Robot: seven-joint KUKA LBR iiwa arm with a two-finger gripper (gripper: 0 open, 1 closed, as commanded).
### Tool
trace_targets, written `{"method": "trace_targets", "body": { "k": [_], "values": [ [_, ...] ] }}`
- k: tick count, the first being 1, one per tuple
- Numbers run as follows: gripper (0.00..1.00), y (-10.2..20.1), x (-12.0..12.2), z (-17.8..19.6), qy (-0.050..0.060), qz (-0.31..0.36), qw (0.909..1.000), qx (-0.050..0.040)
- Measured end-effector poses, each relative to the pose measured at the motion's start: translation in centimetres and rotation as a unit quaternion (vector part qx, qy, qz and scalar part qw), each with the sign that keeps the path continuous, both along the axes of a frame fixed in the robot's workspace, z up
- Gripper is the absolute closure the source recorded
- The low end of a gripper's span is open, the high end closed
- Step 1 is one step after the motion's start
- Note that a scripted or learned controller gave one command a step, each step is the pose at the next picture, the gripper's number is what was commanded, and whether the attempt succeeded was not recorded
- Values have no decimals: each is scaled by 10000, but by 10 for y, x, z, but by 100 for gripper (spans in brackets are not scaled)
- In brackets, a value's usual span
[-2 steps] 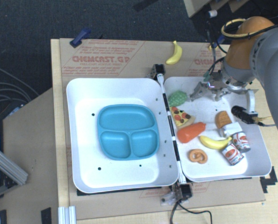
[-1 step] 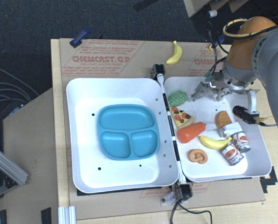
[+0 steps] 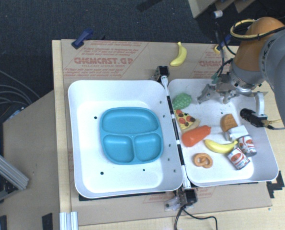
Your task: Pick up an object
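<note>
While the arm is reached in from the right, the scene is laid out thus:
Left bin (image 3: 80, 128): a blue divided tray (image 3: 131, 134) is held
Right bin (image 3: 264, 164): pizza slice (image 3: 185, 120), carrot (image 3: 196, 135), banana (image 3: 220, 146), two cans (image 3: 242, 152)
Tool (image 3: 218, 93): poised over the right bin's upper part, nothing seen gripped; spread cannot be told

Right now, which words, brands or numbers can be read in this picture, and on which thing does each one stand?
"CHEMCAST GP": red print on the brown board under the bins; it seems to repeat at the right.
Smaller red lines beneath it: too blurred to read.
Labels on the two small cans in the right bin: too small to read.
</note>
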State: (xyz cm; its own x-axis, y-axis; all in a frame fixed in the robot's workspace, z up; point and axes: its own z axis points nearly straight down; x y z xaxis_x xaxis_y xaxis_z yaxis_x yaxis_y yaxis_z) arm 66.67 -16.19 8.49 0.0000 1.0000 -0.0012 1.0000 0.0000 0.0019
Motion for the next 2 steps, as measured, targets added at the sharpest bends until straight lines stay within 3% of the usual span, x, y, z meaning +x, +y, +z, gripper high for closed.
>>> {"method": "trace_targets", "body": {
  "k": [1, 2],
  "values": [
    [100, 0, 1, 10, -12, 6, 10000, -5],
    [0, 1, 1, 10, -10, 7, 10000, -4]
  ]
}}
